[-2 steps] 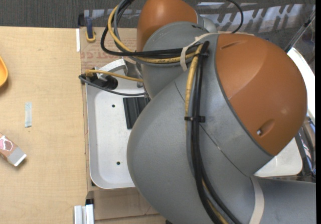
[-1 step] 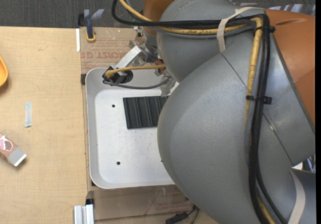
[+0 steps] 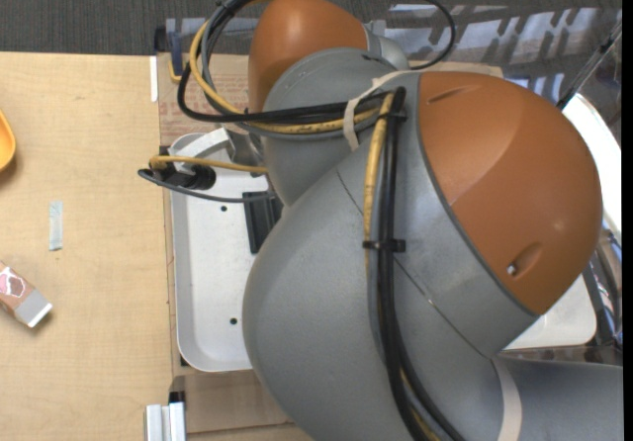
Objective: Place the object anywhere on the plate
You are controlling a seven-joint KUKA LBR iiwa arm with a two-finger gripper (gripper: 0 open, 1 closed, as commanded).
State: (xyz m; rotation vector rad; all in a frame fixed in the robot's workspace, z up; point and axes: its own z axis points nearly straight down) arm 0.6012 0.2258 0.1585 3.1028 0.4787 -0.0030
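- Pale wooden desk (image 3: 89, 152) lay left; small wrapped item (image 3: 24, 297) near its left edge.
- White bin (image 3: 203, 330) beside it, mostly covered.
- Grey-and-orange arm (image 3: 415, 261) loomed over bins; jaws' state, task object and plate: cannot tell.

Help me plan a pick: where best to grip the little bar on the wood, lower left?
Probably across the narrow width of the little bar, from straight above: it lies flat and slanted on the bench, its long sides free.
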